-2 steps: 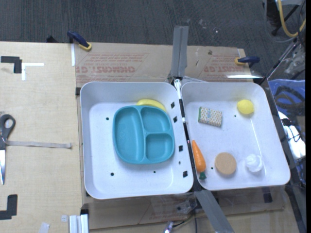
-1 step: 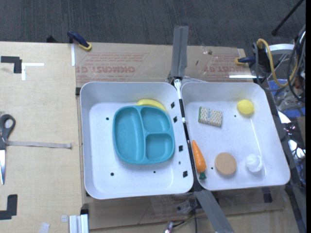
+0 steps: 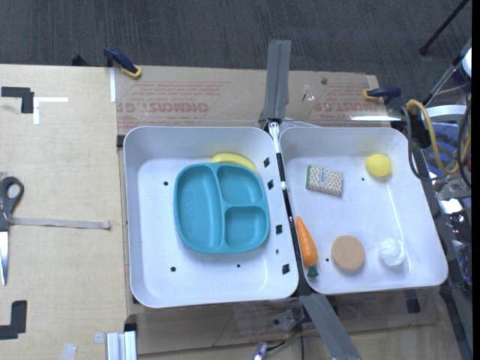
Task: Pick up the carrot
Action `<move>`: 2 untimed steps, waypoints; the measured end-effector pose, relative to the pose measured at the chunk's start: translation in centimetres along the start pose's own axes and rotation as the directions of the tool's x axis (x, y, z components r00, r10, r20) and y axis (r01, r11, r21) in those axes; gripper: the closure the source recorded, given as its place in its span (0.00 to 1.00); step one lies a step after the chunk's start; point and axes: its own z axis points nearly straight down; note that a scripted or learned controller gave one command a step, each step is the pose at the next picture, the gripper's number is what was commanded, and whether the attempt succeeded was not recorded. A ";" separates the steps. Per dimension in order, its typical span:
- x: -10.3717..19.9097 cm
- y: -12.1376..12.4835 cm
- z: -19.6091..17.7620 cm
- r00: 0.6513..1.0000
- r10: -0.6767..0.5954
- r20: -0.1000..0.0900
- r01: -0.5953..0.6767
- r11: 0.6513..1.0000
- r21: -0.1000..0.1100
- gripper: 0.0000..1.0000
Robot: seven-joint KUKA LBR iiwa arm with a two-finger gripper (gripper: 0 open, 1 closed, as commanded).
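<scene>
Lying along the left wall of the right bin (image 3: 420, 223), near its front left corner, orange carrot (image 3: 306, 244) with long axis running front to back, green end frontward, beside the tan disc (image 3: 348, 253); claw state impossible to tell.

Over at the right edge there's a sliver of the arm (image 3: 468, 63), a pale grey, rounded bit of casing that's too cut off to read any markings. Just below it a yellow cable (image 3: 418, 128) curls in a loop, with thinner dark wires running alongside. Behind that, blue patches (image 3: 452, 139) and small shiny white fittings (image 3: 453, 201) crowd together, too blurred to make out as separate parts.
</scene>
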 end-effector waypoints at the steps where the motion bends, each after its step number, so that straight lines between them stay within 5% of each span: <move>1: 0.1 0.0 -2.8 1.000 0.002 -0.006 -0.002 1.000 0.004 1.00; 2: 6.0 -1.2 -2.6 1.000 0.002 -0.001 -0.002 1.000 0.001 1.00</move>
